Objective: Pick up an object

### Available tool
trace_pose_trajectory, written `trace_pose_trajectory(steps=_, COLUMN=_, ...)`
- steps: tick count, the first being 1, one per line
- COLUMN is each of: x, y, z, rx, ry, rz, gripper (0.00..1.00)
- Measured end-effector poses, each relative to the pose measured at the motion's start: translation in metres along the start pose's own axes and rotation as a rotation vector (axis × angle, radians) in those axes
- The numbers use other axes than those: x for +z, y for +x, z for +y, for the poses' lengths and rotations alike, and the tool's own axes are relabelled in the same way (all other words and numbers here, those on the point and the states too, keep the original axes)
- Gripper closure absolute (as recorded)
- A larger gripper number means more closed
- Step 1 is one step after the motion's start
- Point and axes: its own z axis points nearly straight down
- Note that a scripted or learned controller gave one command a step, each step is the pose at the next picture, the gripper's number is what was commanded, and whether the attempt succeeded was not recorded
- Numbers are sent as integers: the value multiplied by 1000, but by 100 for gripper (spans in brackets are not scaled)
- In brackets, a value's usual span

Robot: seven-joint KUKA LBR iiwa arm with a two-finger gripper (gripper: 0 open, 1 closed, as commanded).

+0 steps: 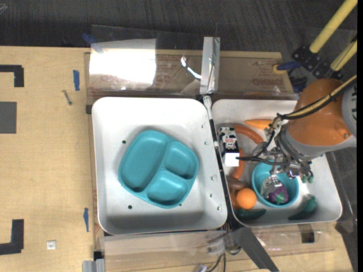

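Observation:
In the right bin (326, 205), my gripper (276, 185) hangs down into a teal bowl (262, 183), just above a small purple and green item (279, 195) lying in it. An orange ball (245, 199) rests left of the bowl. A curved orange piece (247, 134) lies near the bin's back, with a black and white card (227, 137) beside it. Dark green objects (309, 204) lie at the bin's front edge. The arm's wrist hides part of the bowl.
The left bin (108, 123) bears a teal divided plate (159, 167). A clear plastic divider (209, 67) stands behind the bins. The orange band of the arm (317, 118) overhangs the right bin's back right.

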Motion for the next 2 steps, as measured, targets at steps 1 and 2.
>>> trace_pose_trajectory(steps=1, x=1, y=-84, z=1, rx=1, ry=0, rz=-5, gripper=0)
trace_pose_trajectory(steps=2, x=-14, y=-87, z=0, rx=0, ry=3, rz=-12, gripper=100)
